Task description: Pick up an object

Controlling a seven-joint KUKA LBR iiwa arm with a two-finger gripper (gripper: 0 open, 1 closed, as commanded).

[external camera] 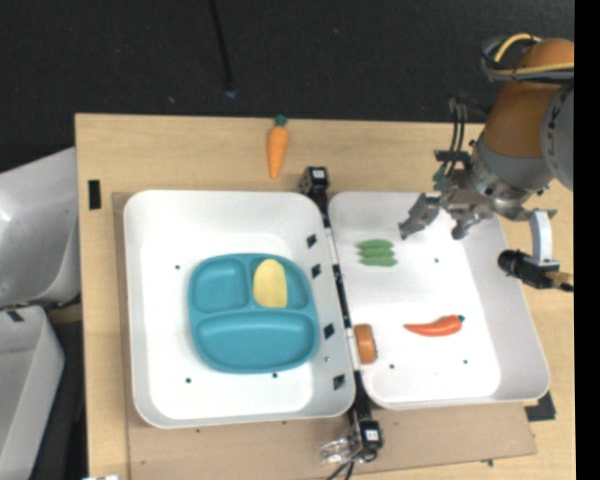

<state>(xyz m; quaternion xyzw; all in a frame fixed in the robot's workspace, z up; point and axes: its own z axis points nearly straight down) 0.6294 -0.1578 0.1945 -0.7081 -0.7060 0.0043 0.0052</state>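
Hand (438, 220) hangs over the back of the right bin (510, 368), fingers spread apart with nothing between them, so it's open and empty. It sits high and off to the side of the items, which reads to me as an approach or hover pose rather than a grasp. Pickable things in the right bin: green pea pod (377, 253) nearest the hand, just left and forward of it; red chili pepper (435, 326) further toward the front, mid-bin; a small orange round piece (365, 344) jammed against the left wall next to the divider. My guess is the pea pod is the likely target given how close it is and that it lies flat with clear space around it. The orange piece looks worst for a two-finger grab, with the wall blocking one side. Left bin (150, 368) holds a blue divided plate (230, 333) with a yellow item (270, 284) in its upper right compartment, well apart from the hand. A carrot (277, 148) lies on the surface (180, 148) behind the bins, outside both and probably out of play.
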